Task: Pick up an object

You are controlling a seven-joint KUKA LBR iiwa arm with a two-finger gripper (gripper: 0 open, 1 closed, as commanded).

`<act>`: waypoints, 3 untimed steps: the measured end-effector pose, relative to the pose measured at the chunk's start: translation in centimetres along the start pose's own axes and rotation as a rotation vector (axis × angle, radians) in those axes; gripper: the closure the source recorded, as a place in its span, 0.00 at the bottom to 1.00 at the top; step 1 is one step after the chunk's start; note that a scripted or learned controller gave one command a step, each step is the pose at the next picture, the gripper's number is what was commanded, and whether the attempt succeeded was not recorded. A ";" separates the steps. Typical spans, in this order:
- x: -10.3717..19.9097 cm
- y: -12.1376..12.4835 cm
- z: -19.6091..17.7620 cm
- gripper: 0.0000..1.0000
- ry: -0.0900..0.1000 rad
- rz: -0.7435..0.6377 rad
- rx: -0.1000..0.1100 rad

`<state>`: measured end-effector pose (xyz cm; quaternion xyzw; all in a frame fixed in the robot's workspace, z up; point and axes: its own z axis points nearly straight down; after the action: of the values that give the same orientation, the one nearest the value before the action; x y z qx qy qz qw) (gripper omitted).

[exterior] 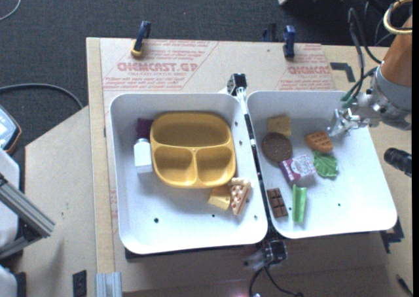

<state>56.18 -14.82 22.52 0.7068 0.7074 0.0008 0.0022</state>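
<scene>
My gripper (341, 122) hangs over the far right part of the right bin (366, 214), just up and right of an orange waffle (319, 141). In that bin also lie a tan cube (279, 124), a brown round cookie (277, 147), a green leafy piece (327, 165), a pink and white packet (298, 168), a chocolate bar (277, 202) and a green stick (299, 203). Nothing shows in the gripper's grasp.
The left bin (131, 224) holds a yellow divided plate (193, 148), a white bottle (143, 156), a purple item (144, 125), a pizza slice (239, 195) and a cheese wedge (219, 201). Clamps (139, 39) hold the board at the back.
</scene>
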 end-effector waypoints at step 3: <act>15.2 3.3 -0.1 1.00 0.003 -0.005 0.000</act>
<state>59.49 0.34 22.63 0.7051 0.7091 0.0017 0.0011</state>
